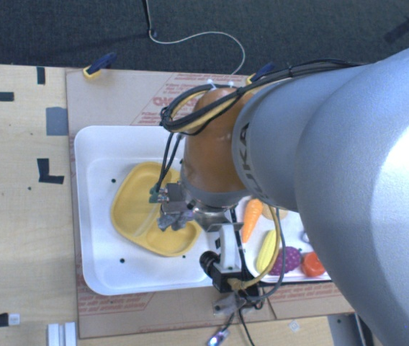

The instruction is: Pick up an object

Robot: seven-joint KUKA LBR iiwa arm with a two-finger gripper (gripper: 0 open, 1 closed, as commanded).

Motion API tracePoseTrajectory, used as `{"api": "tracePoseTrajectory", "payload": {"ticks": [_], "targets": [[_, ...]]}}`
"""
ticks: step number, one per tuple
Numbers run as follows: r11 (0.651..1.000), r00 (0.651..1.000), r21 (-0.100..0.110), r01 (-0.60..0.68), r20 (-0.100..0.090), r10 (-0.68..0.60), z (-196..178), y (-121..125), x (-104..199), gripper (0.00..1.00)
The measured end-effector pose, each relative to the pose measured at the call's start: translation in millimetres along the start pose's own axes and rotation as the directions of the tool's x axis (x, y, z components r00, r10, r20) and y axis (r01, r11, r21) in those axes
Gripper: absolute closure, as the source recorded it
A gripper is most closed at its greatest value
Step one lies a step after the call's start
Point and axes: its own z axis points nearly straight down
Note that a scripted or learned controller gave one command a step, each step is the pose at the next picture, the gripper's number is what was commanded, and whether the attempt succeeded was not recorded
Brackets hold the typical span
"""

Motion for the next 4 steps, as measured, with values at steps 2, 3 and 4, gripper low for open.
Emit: {"api": "tracePoseTrajectory", "payload": {"ticks": [2, 3, 4], "targets": [[1.0, 1.0, -0.026, -0.006, -0.002, 0.006, -329.3, -0.4, -127.7, 1.0], [1.0, 1.0, -0.008, 0.012, -0.003, -0.012, -337.1, -1.3, -2.3, 1.0], [1.0, 1.0, -0.002, 0.002, 0.001, -0.002, -287.0, -0.6, 47.3, 1.0]]}}
